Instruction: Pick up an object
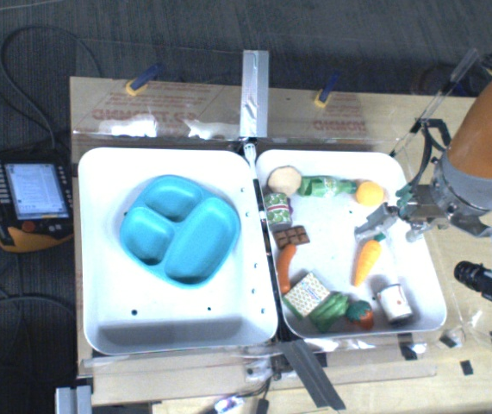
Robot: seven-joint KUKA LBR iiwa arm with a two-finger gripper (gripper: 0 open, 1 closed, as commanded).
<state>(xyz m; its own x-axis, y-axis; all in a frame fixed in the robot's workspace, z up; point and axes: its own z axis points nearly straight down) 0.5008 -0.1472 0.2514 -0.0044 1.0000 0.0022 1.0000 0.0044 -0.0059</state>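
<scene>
Carrot (365, 261), orange and slanted, lies in the right bin (422, 270) just below the gripper (382, 222), which hangs over the bin's right side with nothing seen between its fingers; whether the jaws stand open or closed cannot be told. Nothing is lifted yet, so the pick looks wholly ahead. An orange fruit (369, 193) and a small white cup (394, 301) sit near the carrot. Packed along the bin's left wall are a can (277, 203), a chocolate bar (291, 236) and a box (306, 293). The left bin (99, 257) holds a blue divided dish (179, 228).
</scene>
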